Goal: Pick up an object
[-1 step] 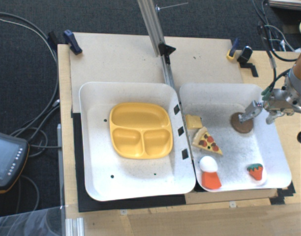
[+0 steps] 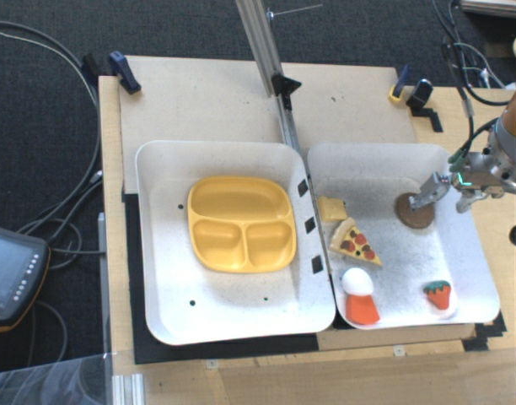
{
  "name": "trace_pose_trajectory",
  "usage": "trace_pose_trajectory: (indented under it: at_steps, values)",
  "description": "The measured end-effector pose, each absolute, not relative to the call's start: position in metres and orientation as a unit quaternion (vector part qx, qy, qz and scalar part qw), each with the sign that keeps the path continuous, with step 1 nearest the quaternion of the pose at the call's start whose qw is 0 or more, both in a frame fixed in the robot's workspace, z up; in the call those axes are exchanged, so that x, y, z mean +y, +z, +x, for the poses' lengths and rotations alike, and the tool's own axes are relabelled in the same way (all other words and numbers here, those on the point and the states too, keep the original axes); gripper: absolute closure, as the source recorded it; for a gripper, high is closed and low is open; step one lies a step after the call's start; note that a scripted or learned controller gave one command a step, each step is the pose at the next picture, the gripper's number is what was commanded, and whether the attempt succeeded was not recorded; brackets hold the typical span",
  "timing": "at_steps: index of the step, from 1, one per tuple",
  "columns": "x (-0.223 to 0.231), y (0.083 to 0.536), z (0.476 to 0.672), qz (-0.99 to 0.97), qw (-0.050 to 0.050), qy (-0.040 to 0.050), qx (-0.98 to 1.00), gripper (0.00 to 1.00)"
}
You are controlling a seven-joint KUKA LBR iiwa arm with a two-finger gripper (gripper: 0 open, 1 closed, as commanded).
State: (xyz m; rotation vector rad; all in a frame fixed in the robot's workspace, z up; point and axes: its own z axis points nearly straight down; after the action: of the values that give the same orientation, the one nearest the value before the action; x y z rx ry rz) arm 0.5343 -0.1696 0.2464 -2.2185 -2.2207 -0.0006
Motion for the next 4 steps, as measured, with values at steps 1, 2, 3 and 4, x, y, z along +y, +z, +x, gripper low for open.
trace_pose_trajectory:
  at_steps: [1, 2, 3, 4]
  values:
    - [-0.160, 0.188, 0.536, -0.707, 0.004, 0.0015, -0.707, 0.00]
    - [-0.167, 0.140, 0.541, -0.707, 0.004, 0.0016, -0.707, 0.00]
    - [-0.166, 0.089, 0.539, -0.707, 0.004, 0.0014, -0.707, 0.00]
    - [-0.166, 0.104, 0.542, -0.707, 0.001, -0.0011, -0.707, 1.00]
